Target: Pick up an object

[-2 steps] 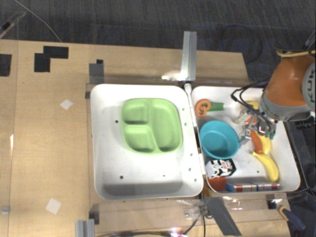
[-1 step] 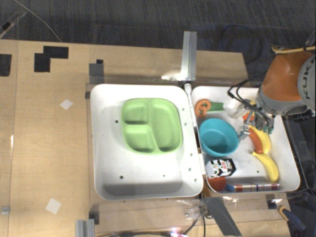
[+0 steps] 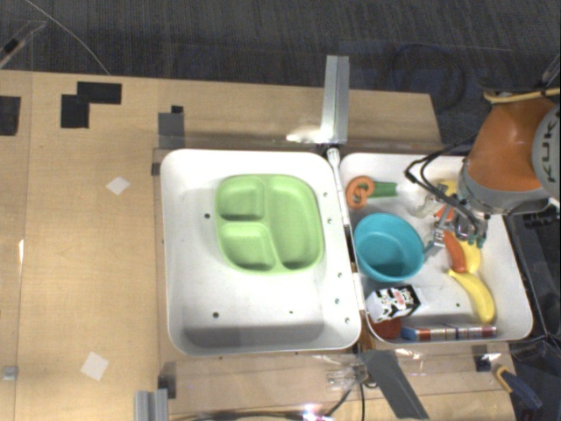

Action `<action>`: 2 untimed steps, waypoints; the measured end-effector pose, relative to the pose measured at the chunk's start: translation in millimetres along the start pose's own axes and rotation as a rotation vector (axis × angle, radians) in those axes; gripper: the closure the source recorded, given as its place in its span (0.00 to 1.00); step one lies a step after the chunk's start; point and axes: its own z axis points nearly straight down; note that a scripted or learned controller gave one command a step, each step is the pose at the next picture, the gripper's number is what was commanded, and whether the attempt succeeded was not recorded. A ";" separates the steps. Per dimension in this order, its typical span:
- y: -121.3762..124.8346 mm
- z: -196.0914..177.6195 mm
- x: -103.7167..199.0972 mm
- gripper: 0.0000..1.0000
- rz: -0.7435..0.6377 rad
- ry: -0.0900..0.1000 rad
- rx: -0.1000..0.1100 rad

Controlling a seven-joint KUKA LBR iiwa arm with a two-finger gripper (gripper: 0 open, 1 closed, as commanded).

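Looking at your gripper (image 3: 453,226) in the right bin (image 3: 519,310), can't tell its grip state, but the orange carrot (image 3: 455,251) lies right under it, long axis running down toward the banana (image 3: 476,294).

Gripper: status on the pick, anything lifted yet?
Done: the arm has reached into the right bin, and the gripper is low over the carrot and banana. In hand: nothing visibly between its fingers. Left: grasp and lift. The blue bowl and the green tray in the left bin lie untouched.
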 end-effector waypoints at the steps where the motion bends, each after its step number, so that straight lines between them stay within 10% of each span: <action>1: 7.2 -0.9 -20.8 0.00 0.012 -0.003 0.008; 2: 6.0 4.6 -45.0 0.00 0.073 0.009 -0.006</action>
